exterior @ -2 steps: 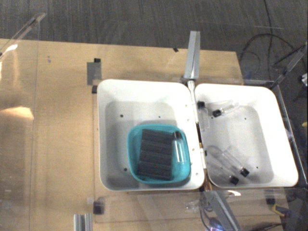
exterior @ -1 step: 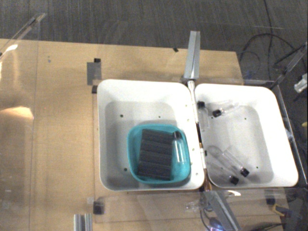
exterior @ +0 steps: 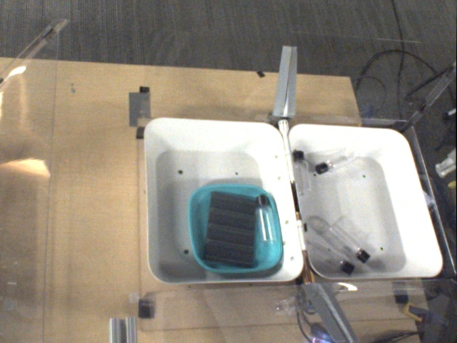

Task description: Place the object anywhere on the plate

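Plate (exterior: 195, 227) sitting in L bin (exterior: 163, 148); clear vial (exterior: 341, 237) lying in R bin (exterior: 400, 156).
Vial's long axis running diag., cap pointing front-right, plate lying to its left; hand state: can't tell.

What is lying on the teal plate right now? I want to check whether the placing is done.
On the square teal plastic plate in the left white bin lie a dark grey ribbed block and a clear tube along its right side. The plate's surface beneath the block is covered.

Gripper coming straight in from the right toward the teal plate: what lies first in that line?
Likely the right white bin, then its clear black-capped vials; height is unclear, so it may pass above them.
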Robot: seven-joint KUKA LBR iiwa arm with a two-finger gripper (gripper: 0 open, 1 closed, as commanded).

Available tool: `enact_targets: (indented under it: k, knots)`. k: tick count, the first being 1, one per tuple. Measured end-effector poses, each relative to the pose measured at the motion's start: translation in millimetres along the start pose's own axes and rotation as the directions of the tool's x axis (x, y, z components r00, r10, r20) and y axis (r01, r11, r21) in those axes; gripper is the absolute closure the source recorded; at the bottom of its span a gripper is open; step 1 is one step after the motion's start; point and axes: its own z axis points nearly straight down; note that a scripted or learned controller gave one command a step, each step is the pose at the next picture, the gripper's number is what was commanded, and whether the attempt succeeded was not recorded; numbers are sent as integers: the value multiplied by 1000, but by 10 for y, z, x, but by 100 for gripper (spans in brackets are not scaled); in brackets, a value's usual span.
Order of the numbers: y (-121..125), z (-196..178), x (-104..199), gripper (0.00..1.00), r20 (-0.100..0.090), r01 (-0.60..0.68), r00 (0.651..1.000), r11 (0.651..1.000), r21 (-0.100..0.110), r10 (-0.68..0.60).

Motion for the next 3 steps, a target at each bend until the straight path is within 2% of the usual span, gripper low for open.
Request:
enact_targets:
  k: [1, 2, 3]
  knots:
    - [26, -132, -7, 100, 9, 8, 1000, 1000, -8, -7]
    - [27, -131, -5, 0, 9, 8, 1000, 1000, -8, -8]
    - [48, -265, -17, 100, 18, 14, 1000, 1000, -16, -14]
